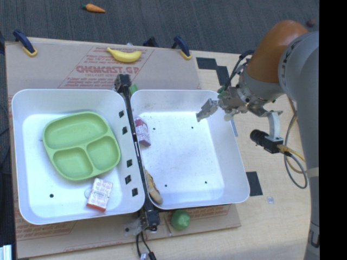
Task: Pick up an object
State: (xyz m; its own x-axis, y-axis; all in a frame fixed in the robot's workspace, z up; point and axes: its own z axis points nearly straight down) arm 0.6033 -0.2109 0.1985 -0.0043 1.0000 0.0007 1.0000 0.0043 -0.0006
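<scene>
Here the grey two-finger gripper (206,110) hangs over the upper right corner of the right shallow white bin (234,167); I cannot tell if the jaws are apart or together. A small red-and-white packet (142,131) and a tan peanut-shaped object (152,189) lie along this bin's left wall, well apart from the gripper.

Robotics lab: grey-and-orange industrial arm (282,64) stood at a cardboard-covered worktop (162,72), blue spring clamps (24,42) and two shallow white bins (21,145) fixed.
</scene>
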